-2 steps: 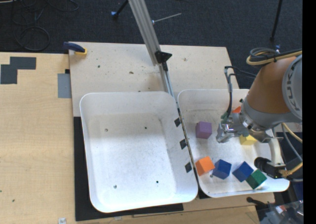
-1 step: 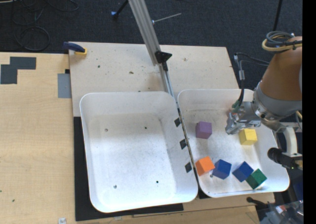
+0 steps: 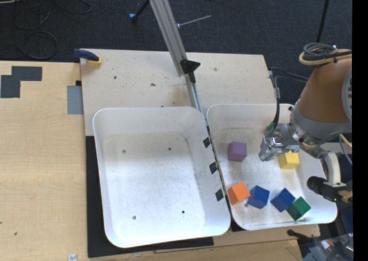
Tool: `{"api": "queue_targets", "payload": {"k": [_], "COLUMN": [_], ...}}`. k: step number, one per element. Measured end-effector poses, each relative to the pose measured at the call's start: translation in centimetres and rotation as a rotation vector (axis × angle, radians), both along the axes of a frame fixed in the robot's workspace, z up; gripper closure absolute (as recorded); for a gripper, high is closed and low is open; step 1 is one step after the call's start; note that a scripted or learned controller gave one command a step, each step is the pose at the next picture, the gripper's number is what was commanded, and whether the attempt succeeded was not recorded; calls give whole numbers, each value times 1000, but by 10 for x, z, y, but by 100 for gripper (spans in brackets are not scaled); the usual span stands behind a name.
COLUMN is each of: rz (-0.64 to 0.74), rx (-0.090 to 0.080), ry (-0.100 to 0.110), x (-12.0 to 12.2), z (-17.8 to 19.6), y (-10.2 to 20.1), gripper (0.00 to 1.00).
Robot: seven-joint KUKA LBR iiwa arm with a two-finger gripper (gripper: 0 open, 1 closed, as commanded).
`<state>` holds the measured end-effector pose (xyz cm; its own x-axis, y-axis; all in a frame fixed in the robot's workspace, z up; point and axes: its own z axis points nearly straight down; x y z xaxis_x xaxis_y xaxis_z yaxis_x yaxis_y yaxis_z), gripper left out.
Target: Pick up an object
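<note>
The right bin holds several small blocks. A purple cube lies near its middle and a yellow block sits to the right. Along the front are an orange block, two blue blocks and a green block. My gripper hangs low over the bin, between the purple cube and the yellow block, close to the yellow block's left side. Nothing shows between its fingers.
The left bin stands beside the right one, with small black clips along the shared edge. A slanted aluminium post rises behind the bins. The arm's orange band overhangs the right bin's far right side.
</note>
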<state>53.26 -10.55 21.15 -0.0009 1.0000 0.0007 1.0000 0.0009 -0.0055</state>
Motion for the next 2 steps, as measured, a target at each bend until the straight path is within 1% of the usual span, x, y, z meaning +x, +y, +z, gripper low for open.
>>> {"api": "queue_targets", "payload": {"k": [1,2], "rz": [3,2], "rx": [2,0], "ry": [-3,-4], "x": [16,50], "z": [-1,-5], "y": [44,88], "gripper": [100,100]}}
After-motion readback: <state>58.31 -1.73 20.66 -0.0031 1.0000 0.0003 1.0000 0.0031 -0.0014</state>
